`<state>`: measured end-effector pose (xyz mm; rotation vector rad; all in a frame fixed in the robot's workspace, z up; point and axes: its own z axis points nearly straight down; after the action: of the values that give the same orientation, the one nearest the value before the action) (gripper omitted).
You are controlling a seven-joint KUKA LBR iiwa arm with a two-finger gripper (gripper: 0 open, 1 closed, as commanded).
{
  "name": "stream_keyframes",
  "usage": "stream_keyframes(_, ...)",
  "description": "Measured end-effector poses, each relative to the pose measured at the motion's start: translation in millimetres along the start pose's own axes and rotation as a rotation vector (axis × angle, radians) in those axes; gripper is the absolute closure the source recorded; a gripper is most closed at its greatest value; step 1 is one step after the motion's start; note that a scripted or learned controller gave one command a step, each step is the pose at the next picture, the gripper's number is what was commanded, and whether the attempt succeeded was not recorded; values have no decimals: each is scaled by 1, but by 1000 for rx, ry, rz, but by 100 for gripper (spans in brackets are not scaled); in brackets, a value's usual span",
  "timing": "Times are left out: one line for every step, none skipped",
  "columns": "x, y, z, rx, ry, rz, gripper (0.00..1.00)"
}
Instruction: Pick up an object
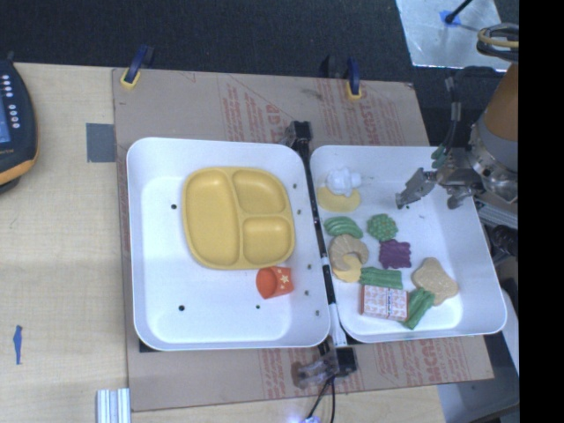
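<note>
Two white bins (141,236), claw (434,192) spread wide and holding nothing above right bin's toy food (388,276)

bins (159,236) — smooth glossy white plastic | yellow tray (236,216) — matt plastic | board (264,104) beneath — printed brown cardboard

Far left of the jaws you see a black and orange box (12,122) and grey tape (100,142). Nearer them, a blue clip (352,77) grips brown cardboard (220,113).
</note>
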<state>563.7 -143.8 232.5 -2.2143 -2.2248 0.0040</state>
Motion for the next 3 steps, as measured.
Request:
stream_keyframes(3, 13, 132, 11, 2, -1, 0)
stream_keyframes(-15, -28, 142, 6, 1, 2, 0)
stream_keyframes(-16, -24, 128, -4, -3, 0, 100)
